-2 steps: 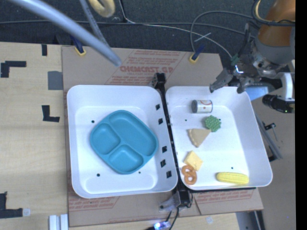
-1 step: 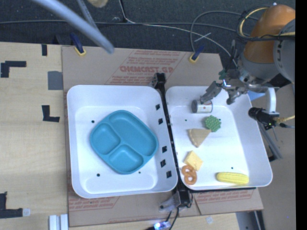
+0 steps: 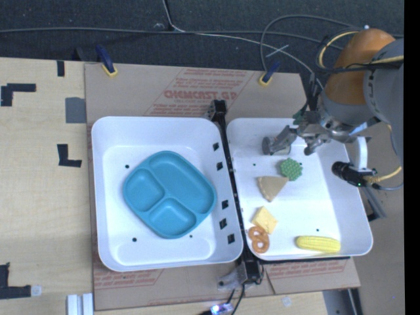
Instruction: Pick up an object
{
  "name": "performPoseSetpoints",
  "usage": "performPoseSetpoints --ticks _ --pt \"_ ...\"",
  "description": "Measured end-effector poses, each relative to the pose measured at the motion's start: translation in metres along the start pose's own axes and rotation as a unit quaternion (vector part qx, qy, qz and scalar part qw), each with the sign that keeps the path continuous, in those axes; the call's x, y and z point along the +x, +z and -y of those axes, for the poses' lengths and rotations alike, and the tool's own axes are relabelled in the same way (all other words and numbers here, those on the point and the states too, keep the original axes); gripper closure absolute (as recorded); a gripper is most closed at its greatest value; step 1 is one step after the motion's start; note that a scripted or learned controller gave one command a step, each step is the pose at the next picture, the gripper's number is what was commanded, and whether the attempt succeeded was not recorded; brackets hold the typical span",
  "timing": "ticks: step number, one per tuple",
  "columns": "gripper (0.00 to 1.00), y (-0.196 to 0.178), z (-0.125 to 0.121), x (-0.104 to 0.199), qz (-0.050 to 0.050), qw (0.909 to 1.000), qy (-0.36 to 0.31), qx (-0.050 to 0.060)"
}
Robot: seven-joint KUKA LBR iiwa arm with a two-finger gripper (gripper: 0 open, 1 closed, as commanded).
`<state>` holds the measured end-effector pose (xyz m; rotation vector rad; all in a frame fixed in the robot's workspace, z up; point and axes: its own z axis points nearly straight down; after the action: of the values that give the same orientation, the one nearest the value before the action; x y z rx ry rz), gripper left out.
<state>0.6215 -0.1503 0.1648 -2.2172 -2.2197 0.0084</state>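
The right bin (image 3: 341, 195) holds several toy foods. A green broccoli-like piece (image 3: 291, 169) lies near its top, with a tan wedge (image 3: 271, 187) just below it. Lower down are a yellow cheese block (image 3: 265, 219), an orange ring (image 3: 258, 240) and a corn cob (image 3: 318, 243). My gripper (image 3: 291, 146) hangs over the bin's upper part, just beyond the green piece. Its two fingers are spread open with nothing between them.
A blue divided plate (image 3: 169, 193) lies in the left bin (image 3: 111, 143). A black divider (image 3: 226, 176) runs between the bins. Cables loop above the bench at the back right. The arm's wrist and a black fitting (image 3: 348, 171) overhang the right bin's right rim.
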Motion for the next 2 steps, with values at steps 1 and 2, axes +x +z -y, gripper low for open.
performPoseSetpoints --ticks 1,2 --pt "0.0 0.047 0.0 0.008 0.0 1.0 0.0 0.0" --pt "1.0 0.034 -0.001 0.008 0.0 1.0 -0.001 -0.002"
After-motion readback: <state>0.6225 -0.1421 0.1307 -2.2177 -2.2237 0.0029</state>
